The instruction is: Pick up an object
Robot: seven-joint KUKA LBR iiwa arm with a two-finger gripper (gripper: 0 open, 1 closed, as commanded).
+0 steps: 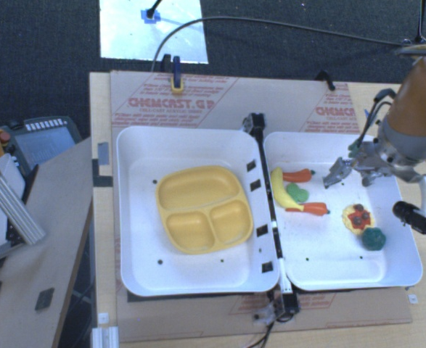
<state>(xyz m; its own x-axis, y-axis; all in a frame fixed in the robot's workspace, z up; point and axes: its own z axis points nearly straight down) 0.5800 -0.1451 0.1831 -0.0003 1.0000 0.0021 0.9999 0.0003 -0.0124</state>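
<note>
In the right bin lie several toy foods. On its left side are a yellow banana, an orange carrot, a green piece and a second carrot. Farther right are a yellow and red pizza-like piece and a dark green broccoli. My gripper hangs over the upper right part of this bin, above the pizza-like piece and right of the first carrot. Its fingers are spread open with nothing between them.
The left bin holds a yellow divided plate. A black clip rail joins the two bins. A black part of the arm juts out over the right bin's right edge, near the broccoli.
</note>
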